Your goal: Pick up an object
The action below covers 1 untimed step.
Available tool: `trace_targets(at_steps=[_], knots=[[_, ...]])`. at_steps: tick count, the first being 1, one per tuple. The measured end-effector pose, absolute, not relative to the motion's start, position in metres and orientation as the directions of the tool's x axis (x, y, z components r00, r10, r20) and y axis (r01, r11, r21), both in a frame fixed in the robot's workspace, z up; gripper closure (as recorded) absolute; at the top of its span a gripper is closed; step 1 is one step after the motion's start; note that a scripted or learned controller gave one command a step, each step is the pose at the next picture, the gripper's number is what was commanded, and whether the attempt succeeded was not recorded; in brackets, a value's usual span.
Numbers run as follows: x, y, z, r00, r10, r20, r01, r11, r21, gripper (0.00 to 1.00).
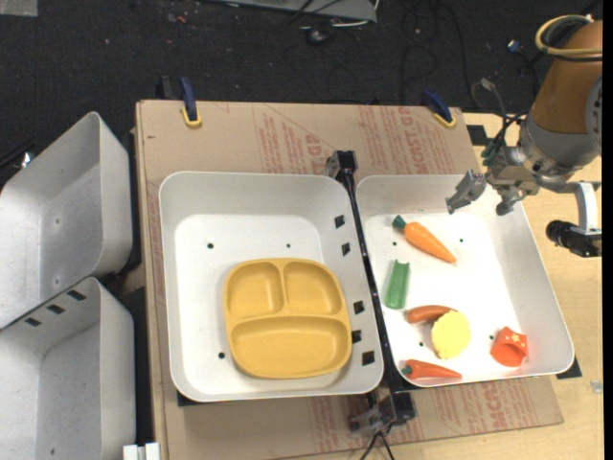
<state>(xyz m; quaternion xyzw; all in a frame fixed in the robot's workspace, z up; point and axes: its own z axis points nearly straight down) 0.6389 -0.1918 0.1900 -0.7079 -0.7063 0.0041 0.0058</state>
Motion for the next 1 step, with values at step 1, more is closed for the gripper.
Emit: trace_targets(at_steps=[1], knots=[[0.6423, -0.1911, 0.1993, -0.001, 1.000, 0.000, 1.000, 0.001, 0.000, 0.00]])
